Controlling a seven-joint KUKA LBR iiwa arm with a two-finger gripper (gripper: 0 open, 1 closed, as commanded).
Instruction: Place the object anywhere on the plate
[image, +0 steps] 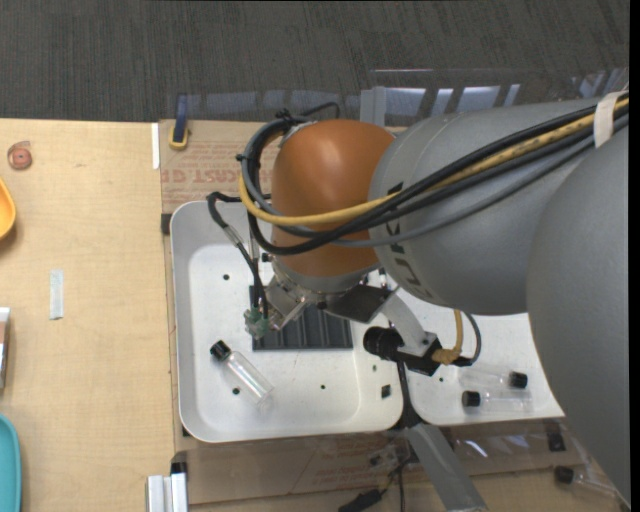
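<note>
The arm (470, 190) reaches in from the right and hangs low over the left bin (190, 300), its orange band (325, 195) and wrist covering most of the bin's middle. Beneath the wrist sits a dark ribbed plate (310, 330), partly hidden. The gripper (262, 322) shows as a small dark tip with a green part at the plate's left edge; whether it is spread or closed cannot be told from this view, and nothing can be seen held in it. The likely task object is a clear vial with a black cap (238, 368), lying flat on the bin floor just beside the plate's lower-left corner and apart from the gripper. Its long axis runs diagonally, cap end toward the upper left and clear end toward the lower right. A second clear vial (495, 392) lies in the right bin (540, 405), well apart (its long axis close to horizontal). Risks, as a judgement: the vial is round and lies on its side, so a descent that is off-centre or not squared across the diagonal axis could nudge it into a roll instead of gripping it. Transparent walls give poor contrast against the white floor. A release onto the ribbed plate may let the vial roll off.
</note>
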